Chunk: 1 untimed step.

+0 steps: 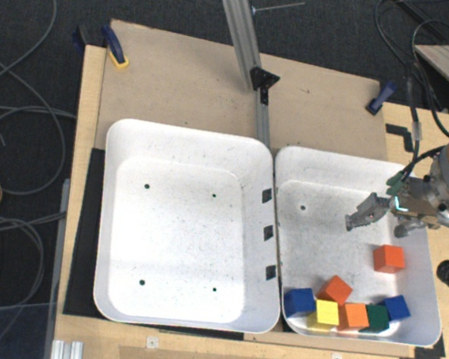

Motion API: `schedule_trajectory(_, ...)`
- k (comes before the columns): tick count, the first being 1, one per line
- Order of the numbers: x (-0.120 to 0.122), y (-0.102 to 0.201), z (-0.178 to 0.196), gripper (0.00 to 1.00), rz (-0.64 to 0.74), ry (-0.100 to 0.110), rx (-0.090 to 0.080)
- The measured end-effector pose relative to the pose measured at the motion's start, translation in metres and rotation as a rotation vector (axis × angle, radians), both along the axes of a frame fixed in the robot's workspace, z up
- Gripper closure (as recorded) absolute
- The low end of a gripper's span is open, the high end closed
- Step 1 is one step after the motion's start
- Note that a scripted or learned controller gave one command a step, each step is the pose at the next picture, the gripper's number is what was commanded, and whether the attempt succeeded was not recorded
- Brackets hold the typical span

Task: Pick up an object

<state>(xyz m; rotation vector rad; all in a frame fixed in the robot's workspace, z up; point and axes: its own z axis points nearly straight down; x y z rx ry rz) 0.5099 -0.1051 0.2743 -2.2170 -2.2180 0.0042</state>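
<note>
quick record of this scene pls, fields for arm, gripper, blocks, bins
arm: reaches in from the right over the right bin
gripper: above the bin floor, nothing between its fingers
lone block: orange block, apart from the rest
cluster at near edge: blue block, yellow block, green block, more orange and blue ones
left bin: white, speckled
</note>
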Motion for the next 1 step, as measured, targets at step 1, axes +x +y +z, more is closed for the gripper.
schedule_trajectory(1, 0.0008, -0.0001, 0.0021, 0.00, 0.000, -0.006, -0.001)
